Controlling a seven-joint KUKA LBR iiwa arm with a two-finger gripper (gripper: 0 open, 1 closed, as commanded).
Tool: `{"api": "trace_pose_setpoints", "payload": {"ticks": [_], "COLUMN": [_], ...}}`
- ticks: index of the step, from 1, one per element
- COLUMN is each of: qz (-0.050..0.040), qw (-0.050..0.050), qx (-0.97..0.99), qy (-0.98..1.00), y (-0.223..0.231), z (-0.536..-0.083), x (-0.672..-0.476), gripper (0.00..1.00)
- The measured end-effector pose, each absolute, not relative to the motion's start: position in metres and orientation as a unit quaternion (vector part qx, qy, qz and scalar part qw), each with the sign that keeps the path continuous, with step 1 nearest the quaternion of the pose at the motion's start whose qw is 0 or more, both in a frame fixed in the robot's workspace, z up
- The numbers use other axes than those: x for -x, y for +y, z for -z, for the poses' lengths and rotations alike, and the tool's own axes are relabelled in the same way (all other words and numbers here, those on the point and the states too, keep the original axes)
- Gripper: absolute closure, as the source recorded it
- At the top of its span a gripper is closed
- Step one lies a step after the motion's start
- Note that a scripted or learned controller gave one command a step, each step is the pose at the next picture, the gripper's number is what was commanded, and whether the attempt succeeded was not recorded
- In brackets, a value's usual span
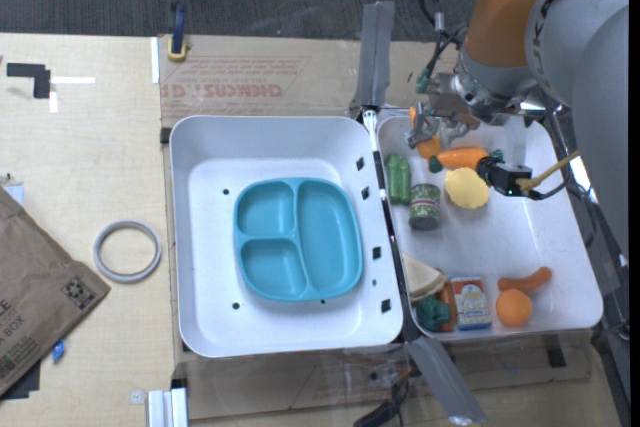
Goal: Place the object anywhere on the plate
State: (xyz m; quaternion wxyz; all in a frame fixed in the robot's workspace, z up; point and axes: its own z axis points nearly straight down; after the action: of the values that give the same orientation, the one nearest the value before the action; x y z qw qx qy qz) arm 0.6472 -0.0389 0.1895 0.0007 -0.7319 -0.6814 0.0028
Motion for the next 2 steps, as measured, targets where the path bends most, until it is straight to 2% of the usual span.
{"api": "trace_pose_setpoints", "payload": {"ticks": [1,2], "qz": [-0.0013,-0.0014], "qw": [0.001,0.0], "qx": [0.719,0.75], "qy": [-0.695,-0.662], "y": [0.01,-0.033], "z": [-0.191,-0.216], "x": [-0.584,-0.632], "gripper": [1.0,1.0]}}
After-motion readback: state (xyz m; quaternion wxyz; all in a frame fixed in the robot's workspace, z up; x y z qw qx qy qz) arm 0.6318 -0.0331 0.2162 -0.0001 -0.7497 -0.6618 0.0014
